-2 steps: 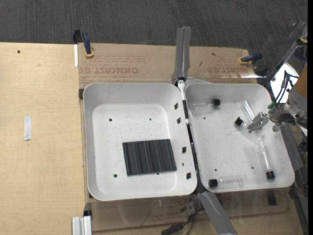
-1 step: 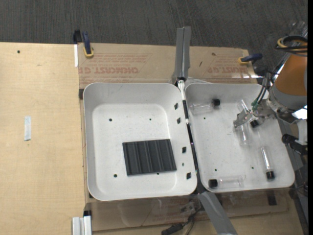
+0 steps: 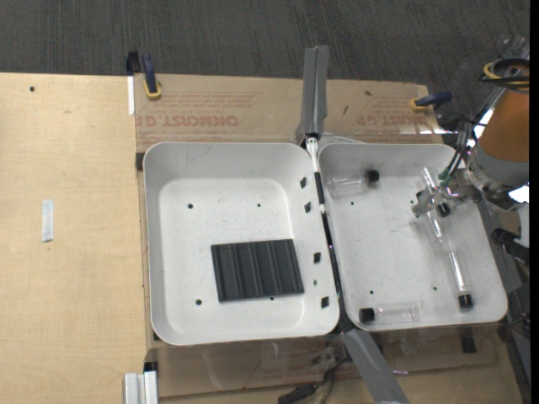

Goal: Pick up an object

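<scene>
1. Gripper sits low in the right bin, at the upper end of a long clear tube; whether it is apart or together, I cannot tell.
2. Step: likely closing in for the grasp.
3. Next: clamp the tube, lift straight up.

A pale wooden table holds a sheet of brown cardboard with reversed red lettering along its far side. A blue and orange clamp grips the cardboard's far left corner, another clamp its far right. A small strip of tape lies on the left.
</scene>
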Motion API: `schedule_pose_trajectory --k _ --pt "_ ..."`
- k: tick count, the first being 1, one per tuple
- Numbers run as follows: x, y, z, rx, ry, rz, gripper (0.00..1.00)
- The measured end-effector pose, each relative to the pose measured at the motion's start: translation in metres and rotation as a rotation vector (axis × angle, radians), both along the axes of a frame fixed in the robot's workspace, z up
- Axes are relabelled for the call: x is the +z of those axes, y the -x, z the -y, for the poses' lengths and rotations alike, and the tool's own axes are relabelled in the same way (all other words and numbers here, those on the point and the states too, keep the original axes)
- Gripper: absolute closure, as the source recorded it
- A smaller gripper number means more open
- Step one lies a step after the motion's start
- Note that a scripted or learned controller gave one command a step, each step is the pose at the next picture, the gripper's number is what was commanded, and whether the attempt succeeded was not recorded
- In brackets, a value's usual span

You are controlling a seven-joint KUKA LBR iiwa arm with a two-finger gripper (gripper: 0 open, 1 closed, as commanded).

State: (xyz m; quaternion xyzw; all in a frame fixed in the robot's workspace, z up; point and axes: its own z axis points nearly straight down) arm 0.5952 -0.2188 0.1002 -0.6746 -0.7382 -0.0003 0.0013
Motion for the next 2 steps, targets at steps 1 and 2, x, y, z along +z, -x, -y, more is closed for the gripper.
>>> schedule_pose_trajectory --k 1,2 --pt "0.089 0.007 -0.082 -0.225 0.003 -0.001 1.00" --pt "0.121 0.016 -0.137 -0.288 0.004 -0.001 1.00"
